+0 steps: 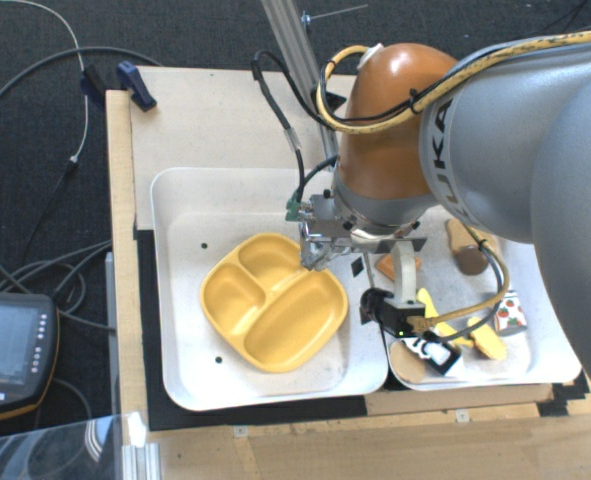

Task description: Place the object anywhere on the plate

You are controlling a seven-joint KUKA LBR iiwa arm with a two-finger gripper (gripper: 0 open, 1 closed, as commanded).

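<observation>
The gripper (pixel 313 251) hung over the right rim of the yellow plate (pixel 273 302), at the edge of its upper compartment; how it was set could not be told, since the wrist covered it from above, and nothing could be seen held in it. The plate, divided into three compartments, lay in the left bin (pixel 180 268), tilted a little in the frame; no object rested on it.

The arm (pixel 495 138) reached in from the right, its grey link filling the upper right of the view; the orange band (pixel 395 118) sat above the wrist, which pointed down over the seam between the two bins; black and yellow cables looped around it.

To the right, the right bin (pixel 550 353) held the loose things, partly hidden by the arm: a brown piece (pixel 468 253) near its top, an orange piece (pixel 387 266) just below the wrist, a yellow object (pixel 483 343) near the front, a small red-and-white item (pixel 512 315) beside it, and a black-and-white thing (pixel 430 351) at the front edge. A blue clamp (pixel 135 83) sat at the bench's far left corner; a handheld screen (pixel 10 353) lay on the floor at left.
</observation>
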